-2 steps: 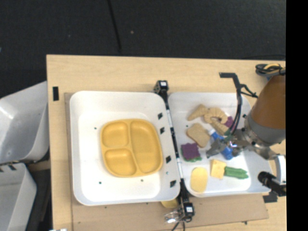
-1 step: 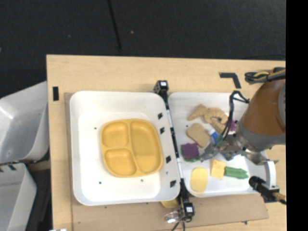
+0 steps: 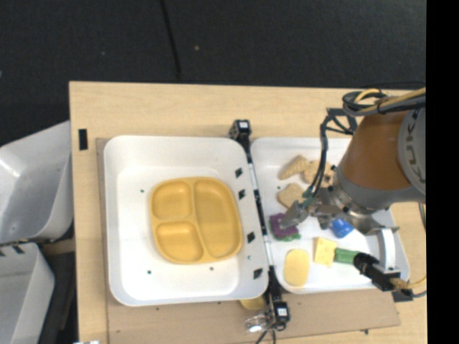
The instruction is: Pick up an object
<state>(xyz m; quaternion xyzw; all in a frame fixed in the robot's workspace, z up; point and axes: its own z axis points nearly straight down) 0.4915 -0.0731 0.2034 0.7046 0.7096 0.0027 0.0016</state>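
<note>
Near-edge items in the right bin (image 3: 401,267): pale yellow disc (image 3: 297,266), yellow block (image 3: 324,251), green piece (image 3: 346,256). End effector (image 3: 290,219) is hanging low over the purple toy (image 3: 281,227) at the bin's left side; I cannot tell its state. Judgement: descending straight, centring on the toy, avoiding the bin wall. Arm is hiding part of the blue piece (image 3: 341,228); tan pieces (image 3: 297,168) are lying farther back. Left bin is holding a yellow tray (image 3: 195,218).
</note>
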